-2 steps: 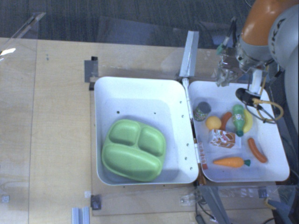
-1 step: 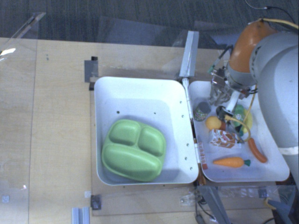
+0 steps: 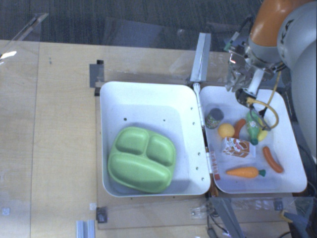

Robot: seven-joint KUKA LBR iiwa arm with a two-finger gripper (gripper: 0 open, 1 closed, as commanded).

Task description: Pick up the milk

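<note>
no text can be read; the milk carton (image 3: pixel 236 147) bears red print too small to make out.

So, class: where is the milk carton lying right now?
The milk carton lies in the right bin, just below the yellow fruit and above the carrot.

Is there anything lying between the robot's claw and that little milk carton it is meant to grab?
Yes. The gripper hangs over the right bin's far end, and the milk carton lies nearer the camera. An orange ball and a red sausage sit between them.

Milk carton (image 3: pixel 237 147) lying flat, right bin centre.
</note>
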